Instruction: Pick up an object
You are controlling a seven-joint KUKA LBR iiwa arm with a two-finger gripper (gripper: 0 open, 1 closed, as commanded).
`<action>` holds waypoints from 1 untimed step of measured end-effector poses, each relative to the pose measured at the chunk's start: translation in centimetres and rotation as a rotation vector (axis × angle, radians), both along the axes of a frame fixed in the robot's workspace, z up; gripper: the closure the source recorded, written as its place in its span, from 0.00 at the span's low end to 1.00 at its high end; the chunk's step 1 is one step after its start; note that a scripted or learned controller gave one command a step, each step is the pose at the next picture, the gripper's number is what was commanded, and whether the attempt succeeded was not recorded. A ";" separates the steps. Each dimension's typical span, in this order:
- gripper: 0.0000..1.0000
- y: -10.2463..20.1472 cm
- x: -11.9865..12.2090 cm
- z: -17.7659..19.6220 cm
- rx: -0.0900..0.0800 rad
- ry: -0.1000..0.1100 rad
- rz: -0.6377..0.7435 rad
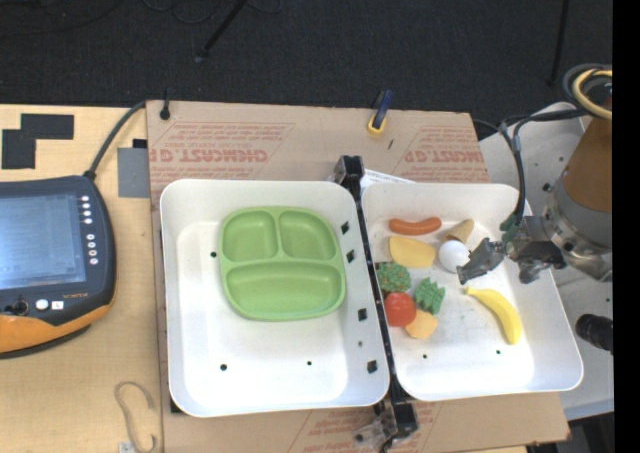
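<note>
Banana (499, 312) | yellow, curved, lying in right bin (540, 366) | gripper (497, 259) just above, fingers spread, holding nothing

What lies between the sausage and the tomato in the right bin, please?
In the camera view, the yellow lemon-like piece and a green broccoli piece lie between the sausage and the tomato.

My worktop (60, 361) is light brown, covered in the middle by a flat sheet of printed brown cardboard (300, 146). Two shallow white plastic bins sit side by side on that cardboard, the left bin (190, 341) touching the right bin (540, 366). At the worktop's left edge rests a grey-and-orange handheld control pendant with a screen (45, 261).
</note>
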State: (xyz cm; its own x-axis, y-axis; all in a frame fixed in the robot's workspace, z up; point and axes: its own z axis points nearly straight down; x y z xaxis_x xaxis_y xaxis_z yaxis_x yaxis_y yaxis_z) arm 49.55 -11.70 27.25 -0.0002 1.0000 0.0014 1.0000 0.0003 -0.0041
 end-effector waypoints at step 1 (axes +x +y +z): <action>0.00 -0.3 0.2 -6.3 0.001 0.005 0.000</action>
State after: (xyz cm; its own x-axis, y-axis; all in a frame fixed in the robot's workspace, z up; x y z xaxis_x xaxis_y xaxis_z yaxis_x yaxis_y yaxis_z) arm 49.79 -12.00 20.95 -0.0005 1.0000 0.0022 1.0000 0.0005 -0.0093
